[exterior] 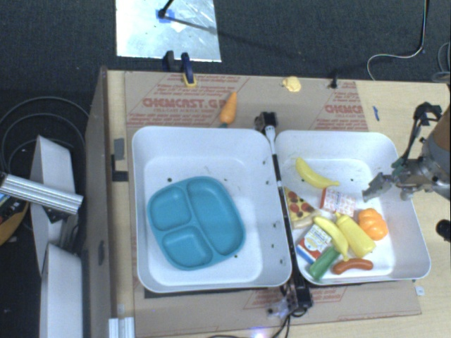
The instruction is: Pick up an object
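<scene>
The right bin (404, 157) holds several toy foods. A yellow banana (315, 174) lies toward its back, with a pizza slice (299, 208) and a red-and-white packet (340, 202) in the middle. Nearer the front are an orange fruit (373, 223), a yellow bottle-like piece (354, 235), a small carton (315, 241), a green cucumber (321, 265) and a red sausage (351, 265). My gripper (375, 186) reaches in over the bin's right side, just above and right of the packet and behind the orange fruit. I see nothing held in it.
The left bin (169, 146) holds a blue divided plate (195, 221). On the cardboard behind the bins lie an orange carrot (227, 108) and a small yellow piece (292, 84). A metal clip (267, 122) sits where the bins meet.
</scene>
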Controlling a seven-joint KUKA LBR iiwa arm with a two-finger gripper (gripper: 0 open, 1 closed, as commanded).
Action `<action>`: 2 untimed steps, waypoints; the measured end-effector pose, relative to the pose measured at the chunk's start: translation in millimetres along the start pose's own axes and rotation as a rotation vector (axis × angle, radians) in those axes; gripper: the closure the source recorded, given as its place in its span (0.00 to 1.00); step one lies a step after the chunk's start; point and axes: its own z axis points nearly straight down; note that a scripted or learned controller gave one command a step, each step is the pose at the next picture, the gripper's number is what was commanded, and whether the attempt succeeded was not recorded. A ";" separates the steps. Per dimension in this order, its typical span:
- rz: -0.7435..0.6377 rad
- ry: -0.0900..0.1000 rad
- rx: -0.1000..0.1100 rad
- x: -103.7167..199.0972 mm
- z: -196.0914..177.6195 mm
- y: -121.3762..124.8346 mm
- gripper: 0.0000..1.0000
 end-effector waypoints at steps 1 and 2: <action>-0.009 0.001 -0.004 39.6 38.9 90.1 0.00; -0.005 0.001 0.000 73.8 91.0 115.5 0.00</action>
